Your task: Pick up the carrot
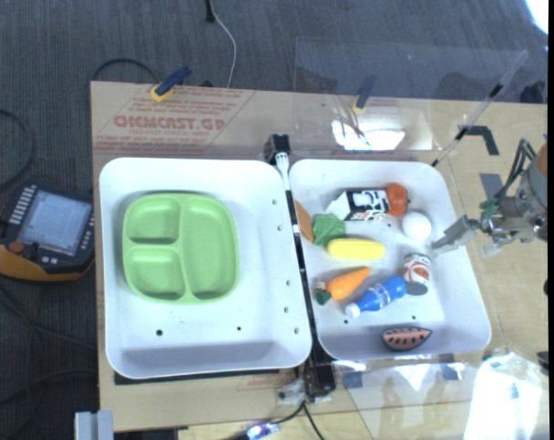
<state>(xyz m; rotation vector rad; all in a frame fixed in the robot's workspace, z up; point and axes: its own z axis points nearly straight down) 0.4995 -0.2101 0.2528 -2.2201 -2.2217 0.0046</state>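
Your carrot (pixel 349 282) lies in the right bin (pixel 460 282), toward its left wall, between the yellow corn (pixel 355 248) on its far side and the blue bottle (pixel 380 296) just right of it. The gripper (pixel 506 220) hangs off the bin's right rim, gripping nothing I can see; how wide it stands, I cannot tell. The crowding leaves little room.

Orange carrot (pixel 349 282) with green top; yellow corn (pixel 355 248); blue bottle (pixel 380 296), white cap. Lime-green divided plate (pixel 179 247) in white left bin (pixel 130 337). Red watermelon slice (pixel 405 338), dark seeds, lower right; white egg (pixel 416 225).
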